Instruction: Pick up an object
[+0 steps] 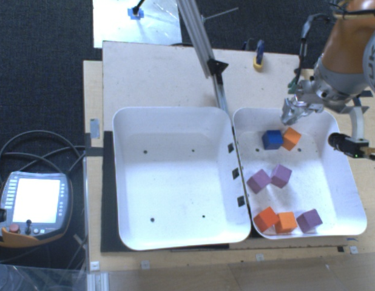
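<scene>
The gripper (293, 115) hovers over the right bin (344, 180); whether its jaws are apart cannot be told. Just below them sit a blue cube (272, 139) and an orange cube (291, 138), touching.

two bins side by side on the bench (169, 77): left bin (175, 117), right bin (348, 190). in the right bin, two blocks (273, 139) touching near the far edge, two more (281, 176) mid-bin, three (286, 222) along the near edge. gripper (292, 114) over the right bin's far edge.
</scene>
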